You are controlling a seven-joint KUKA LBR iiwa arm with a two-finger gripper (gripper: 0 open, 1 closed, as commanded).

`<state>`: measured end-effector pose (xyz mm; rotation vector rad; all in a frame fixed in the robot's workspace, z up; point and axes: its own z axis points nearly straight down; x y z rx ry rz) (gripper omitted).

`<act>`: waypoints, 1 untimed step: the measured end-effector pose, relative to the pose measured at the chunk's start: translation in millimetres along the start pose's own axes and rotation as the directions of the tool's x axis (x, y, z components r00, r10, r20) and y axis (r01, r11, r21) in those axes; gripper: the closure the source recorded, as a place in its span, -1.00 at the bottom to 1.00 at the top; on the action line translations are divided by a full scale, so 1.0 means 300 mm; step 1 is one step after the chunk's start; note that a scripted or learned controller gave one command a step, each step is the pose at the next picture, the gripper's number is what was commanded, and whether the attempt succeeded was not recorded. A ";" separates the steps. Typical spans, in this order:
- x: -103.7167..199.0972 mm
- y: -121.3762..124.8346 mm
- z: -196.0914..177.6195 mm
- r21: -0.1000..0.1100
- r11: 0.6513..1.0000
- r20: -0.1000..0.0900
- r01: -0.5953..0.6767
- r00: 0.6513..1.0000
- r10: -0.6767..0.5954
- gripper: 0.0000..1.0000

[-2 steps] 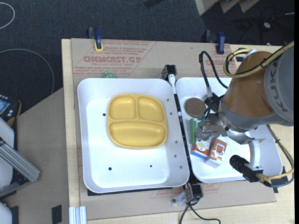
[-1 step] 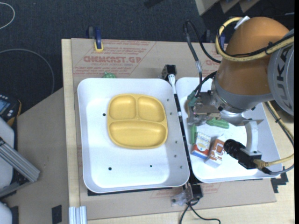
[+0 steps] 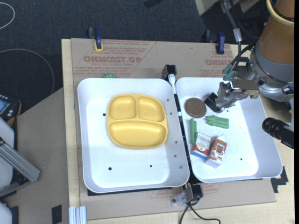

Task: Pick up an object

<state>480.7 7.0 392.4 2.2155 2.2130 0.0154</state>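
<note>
Two bins | gripper (image 3: 227,98) low over right bin (image 3: 261,139), beside brown disc (image 3: 195,108), likely lining up a grab | finger state: cannot tell | yellow tray (image 3: 137,121) left of disc.

Dark blue carpet floor (image 3: 42,17); brown board-topped bench (image 3: 140,55); even light.

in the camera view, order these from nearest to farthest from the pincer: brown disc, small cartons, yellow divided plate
1. Brown disc, right bin, just left of the pincer.
2. Small cartons, right bin, toward its front edge.
3. Yellow divided plate, over in the left bin.
</note>
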 end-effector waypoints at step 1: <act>0.198 -0.002 -0.088 0.008 1.000 -0.002 0.008 1.000 -0.008 1.00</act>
